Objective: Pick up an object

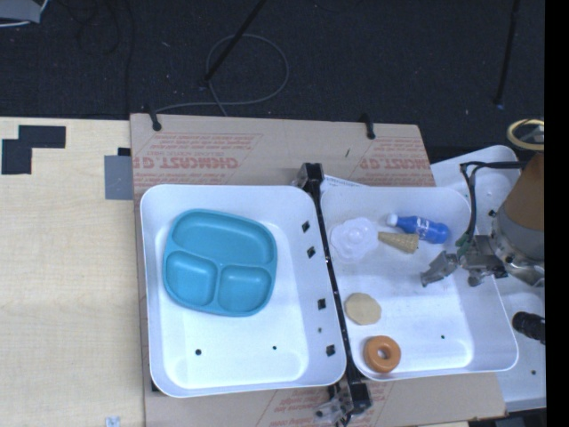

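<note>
Where visible, perhaps five objects [384, 354].

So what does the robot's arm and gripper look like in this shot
The arm enters from the right, showing an orange-brown band above a grey wrist. Black cables loop beside it. The gripper is small, grey metal, with thin fingers angling out over the right bin.

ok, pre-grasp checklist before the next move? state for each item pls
1. Targets in right bin: blue bottle, ice cream cone, clear lid, tan disc, orange donut - ok.
2. Gripper over right bin - ok.
3. Finger opening - cannot tell.
4. Anything held - cannot tell.
5. Cone touches bottle, cluttered pick - not ok.
6. Blue divided plate in left bin, away from gripper - ok.
</note>
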### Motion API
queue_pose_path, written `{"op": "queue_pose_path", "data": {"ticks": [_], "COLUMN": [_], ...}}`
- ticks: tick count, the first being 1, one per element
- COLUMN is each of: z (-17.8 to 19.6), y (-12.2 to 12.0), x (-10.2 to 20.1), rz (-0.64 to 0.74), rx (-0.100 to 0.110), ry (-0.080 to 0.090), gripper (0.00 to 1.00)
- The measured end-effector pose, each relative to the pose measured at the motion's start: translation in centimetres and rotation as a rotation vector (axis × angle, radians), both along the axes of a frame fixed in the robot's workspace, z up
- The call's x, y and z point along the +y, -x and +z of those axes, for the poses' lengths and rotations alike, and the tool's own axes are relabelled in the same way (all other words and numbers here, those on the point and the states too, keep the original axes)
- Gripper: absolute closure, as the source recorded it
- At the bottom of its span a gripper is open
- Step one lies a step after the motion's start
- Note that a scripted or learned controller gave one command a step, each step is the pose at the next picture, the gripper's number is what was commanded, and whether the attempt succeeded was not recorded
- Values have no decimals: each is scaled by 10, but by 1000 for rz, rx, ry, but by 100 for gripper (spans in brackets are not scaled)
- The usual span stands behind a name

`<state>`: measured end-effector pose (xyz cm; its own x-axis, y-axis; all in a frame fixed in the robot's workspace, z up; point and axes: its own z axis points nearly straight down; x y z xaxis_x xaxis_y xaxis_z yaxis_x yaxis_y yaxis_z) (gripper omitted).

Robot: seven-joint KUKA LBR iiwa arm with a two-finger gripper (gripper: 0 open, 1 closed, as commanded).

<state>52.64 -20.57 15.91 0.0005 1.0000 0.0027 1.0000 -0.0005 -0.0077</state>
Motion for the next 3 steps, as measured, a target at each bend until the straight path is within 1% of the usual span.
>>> {"op": "queue_pose_path", "data": {"ticks": [1, 2, 3], "z": [-44, -32, 21], "y": [5, 4, -7], "x": [4, 2, 0], "rz": [0, -4, 2], "rx": [0, -4, -11], "ry": [-1, 1, 4], "gripper": [0, 100, 100]}}
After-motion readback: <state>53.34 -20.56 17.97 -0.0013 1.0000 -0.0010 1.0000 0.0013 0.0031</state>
